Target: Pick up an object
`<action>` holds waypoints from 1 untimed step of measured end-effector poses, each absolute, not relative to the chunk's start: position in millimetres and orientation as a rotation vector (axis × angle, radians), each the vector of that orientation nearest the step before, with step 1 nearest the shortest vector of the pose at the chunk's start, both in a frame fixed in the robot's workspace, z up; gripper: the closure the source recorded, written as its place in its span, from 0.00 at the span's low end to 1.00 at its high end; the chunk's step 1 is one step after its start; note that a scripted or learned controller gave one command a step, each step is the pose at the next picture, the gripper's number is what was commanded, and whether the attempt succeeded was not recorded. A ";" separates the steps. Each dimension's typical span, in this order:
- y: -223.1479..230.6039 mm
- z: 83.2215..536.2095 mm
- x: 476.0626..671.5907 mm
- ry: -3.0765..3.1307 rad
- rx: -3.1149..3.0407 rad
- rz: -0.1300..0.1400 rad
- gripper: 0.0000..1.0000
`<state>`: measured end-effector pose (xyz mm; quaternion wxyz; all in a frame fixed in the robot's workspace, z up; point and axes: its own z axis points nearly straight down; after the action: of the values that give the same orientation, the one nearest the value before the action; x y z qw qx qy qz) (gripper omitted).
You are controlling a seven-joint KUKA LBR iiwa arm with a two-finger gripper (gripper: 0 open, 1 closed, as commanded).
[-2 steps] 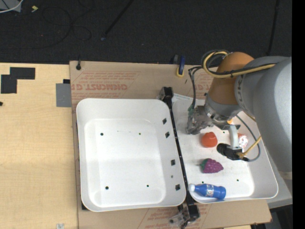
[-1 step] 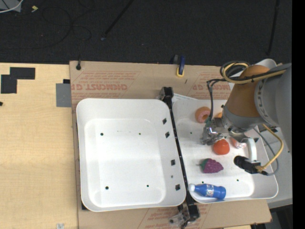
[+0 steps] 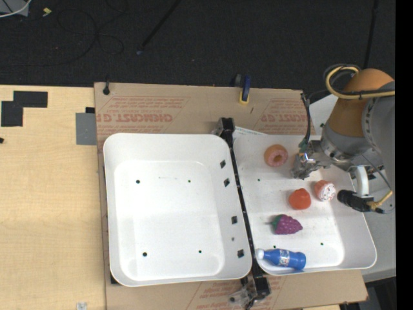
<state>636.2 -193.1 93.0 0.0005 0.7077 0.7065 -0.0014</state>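
Rt bin (image 3: 361,250): donut (image 3: 276,155), tomato (image 3: 300,199), grapes (image 3: 286,224)

Left bin (image 3: 122,173): floor open wall to wall. Right bin (image 3: 352,254): crowded along upper right by hand (image 3: 303,166) and arm (image 3: 355,118), low over the floor. Pink ring (image 3: 276,155) just left of hand; red ball (image 3: 299,199) and speckled ball (image 3: 324,190) just below it, narrow gap between. Purple grapes (image 3: 286,224) mid-floor. Blue bottle (image 3: 282,258) against front wall. Open floor at lower right corner.
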 end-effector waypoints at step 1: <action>-170.0 87.1 573.9 2.221 2.231 -0.005 1.00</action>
<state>573.9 -170.0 87.1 -0.0031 0.7087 0.7055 -0.0014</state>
